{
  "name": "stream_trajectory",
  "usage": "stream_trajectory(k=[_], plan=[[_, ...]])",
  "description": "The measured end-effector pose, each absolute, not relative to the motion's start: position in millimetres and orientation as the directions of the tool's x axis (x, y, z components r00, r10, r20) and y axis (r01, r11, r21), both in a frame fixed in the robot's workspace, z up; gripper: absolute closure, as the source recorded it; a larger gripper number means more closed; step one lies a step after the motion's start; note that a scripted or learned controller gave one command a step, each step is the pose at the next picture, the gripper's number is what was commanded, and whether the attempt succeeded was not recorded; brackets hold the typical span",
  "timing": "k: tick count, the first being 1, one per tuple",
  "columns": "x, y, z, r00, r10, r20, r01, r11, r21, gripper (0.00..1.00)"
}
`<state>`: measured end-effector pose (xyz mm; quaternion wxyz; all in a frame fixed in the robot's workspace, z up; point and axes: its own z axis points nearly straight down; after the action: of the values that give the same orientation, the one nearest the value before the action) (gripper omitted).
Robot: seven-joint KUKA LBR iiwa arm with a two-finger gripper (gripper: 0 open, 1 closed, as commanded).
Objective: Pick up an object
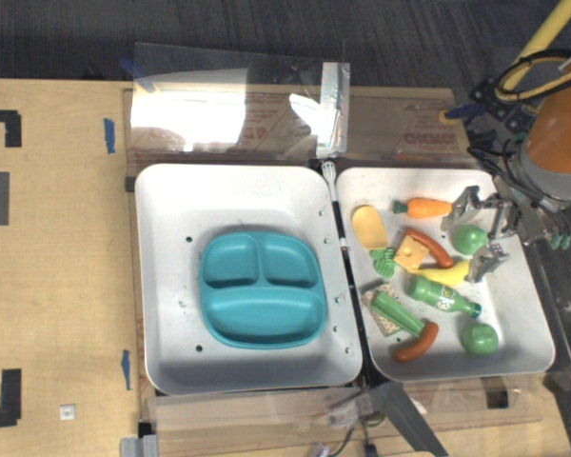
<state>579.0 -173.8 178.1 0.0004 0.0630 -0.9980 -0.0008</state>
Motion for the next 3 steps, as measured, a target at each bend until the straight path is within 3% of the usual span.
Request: stream_trajectory(k=[1,2,3], plan=[[576.3,-164,117,-0.978,-0.205,-0.035,-0.204,0.979,-0.019,0.00],[582.6,-169,89,-0.988,-0.155,-0.009,-0.155,0.988,-0.002,0.00],[612.4,-167,88,-0.981,-0.194,-0.011,-0.194,0.981,-0.004,0.00]])
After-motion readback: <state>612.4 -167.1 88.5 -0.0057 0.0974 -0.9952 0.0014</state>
